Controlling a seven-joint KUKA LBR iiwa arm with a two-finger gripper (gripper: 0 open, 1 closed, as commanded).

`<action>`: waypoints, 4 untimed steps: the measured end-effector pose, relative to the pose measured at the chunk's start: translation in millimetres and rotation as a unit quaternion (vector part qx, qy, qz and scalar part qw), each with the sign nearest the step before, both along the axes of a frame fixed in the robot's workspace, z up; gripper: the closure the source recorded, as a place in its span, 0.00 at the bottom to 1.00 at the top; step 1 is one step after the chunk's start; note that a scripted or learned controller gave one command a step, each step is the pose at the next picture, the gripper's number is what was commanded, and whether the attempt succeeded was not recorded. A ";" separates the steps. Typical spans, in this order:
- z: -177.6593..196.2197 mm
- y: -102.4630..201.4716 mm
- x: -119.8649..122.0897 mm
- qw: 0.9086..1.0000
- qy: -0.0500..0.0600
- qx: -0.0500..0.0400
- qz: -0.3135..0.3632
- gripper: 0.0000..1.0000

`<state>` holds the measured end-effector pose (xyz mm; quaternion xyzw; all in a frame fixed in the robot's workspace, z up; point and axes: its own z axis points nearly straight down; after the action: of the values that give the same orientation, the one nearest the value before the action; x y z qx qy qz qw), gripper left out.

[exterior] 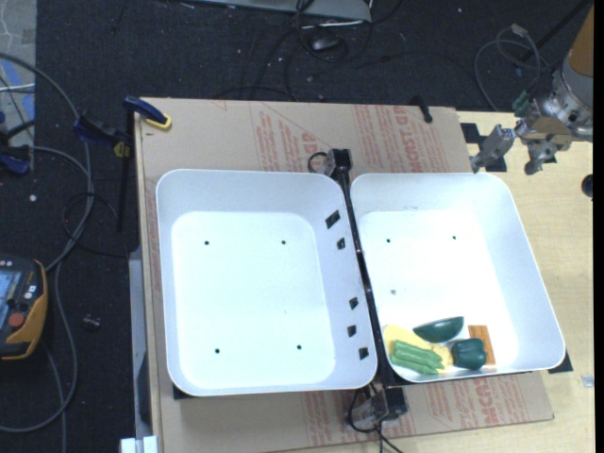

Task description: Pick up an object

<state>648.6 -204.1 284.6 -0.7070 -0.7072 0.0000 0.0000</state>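
Observation:
Several small objects lie bunched in the near corner of the right bin (444, 206). They are a dark green half-round piece (440, 328), a light green ridged piece (416, 357), a teal block (469, 353), a yellow piece (400, 335) and an orange piece (481, 333). My gripper (514, 154) hangs beyond the bin's far right corner, over the cardboard and well away from the objects. Its two fingers stand apart, open, with nothing between them.
The left bin (250, 281) lies beside the right one, with a black divider strip (354, 262) between them. Both rest on a cardboard sheet (283, 130). Cables and a yellow-and-blue clamp (146, 113) lie on the dark floor at the far left.

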 end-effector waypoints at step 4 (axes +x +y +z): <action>-93.3 104.1 -130.7 0.999 0.000 0.000 -0.039 1.00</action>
<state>518.0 -100.0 191.3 -0.7338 -0.6794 0.0001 0.0001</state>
